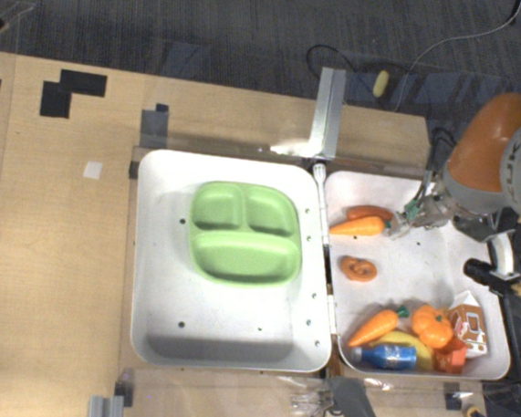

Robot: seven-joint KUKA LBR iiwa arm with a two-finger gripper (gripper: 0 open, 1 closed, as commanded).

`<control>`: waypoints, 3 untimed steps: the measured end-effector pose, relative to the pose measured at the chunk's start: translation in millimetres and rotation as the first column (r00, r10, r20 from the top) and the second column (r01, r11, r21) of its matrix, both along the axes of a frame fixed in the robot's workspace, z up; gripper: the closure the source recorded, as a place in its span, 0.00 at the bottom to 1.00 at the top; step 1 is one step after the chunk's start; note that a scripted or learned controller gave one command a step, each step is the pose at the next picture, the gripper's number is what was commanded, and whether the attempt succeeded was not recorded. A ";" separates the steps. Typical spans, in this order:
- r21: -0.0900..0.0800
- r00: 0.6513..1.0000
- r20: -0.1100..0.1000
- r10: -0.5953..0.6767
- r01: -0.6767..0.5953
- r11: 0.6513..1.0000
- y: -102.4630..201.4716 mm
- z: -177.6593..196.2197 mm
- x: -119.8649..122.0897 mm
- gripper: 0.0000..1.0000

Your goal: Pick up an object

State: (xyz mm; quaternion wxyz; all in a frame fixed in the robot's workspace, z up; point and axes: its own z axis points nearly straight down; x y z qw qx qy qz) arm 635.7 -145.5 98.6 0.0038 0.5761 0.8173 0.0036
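Claw at carrot top end, finger state unclear. Carrot likely light, stiff, smooth; grip across thick middle.

arm cut off by right edge. gripper tips blurred, contact with carrot unclear. banana mostly hidden under blue bottle, pumpkin.

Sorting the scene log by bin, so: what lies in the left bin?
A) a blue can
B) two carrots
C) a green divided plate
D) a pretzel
C: the green divided plate lies alone in the left bin, while the food items sit in the right bin.
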 end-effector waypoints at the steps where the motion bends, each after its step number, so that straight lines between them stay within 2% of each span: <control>1: 0.000 1.000 0.000 0.000 0.000 1.000 -0.4 -0.1 -0.2 0.00; 2: -0.002 0.999 -0.016 0.050 -0.050 0.999 38.7 -12.2 32.6 0.00; 3: -0.004 0.998 -0.024 0.053 -0.053 0.999 36.7 -1.2 31.8 1.00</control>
